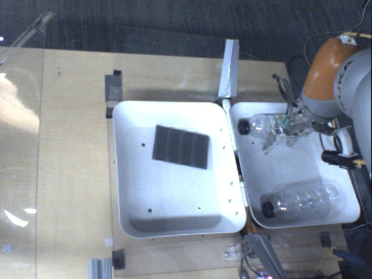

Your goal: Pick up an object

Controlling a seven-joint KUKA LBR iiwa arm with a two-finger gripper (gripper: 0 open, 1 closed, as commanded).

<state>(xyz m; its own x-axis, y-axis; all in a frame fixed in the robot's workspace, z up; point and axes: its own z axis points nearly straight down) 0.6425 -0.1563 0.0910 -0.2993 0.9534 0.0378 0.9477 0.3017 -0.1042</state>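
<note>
Gripper [278,133] hangs in the right bin [349,217], at its far end, fingers apart astride a clear bottle [260,125] lying there, black cap toward the left bin [125,173]. Second bottle [300,200] lies along the right bin's near wall. Dark slab [181,147] sits in the left bin.

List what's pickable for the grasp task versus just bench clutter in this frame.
Job:
- gripper, over the right bin
- clear bottle at that bin's far end, beside the gripper
- clear bottle at its near end
- dark ribbed pad in the left bin

Lying about:
- metal divider post
- bench brackets
</note>
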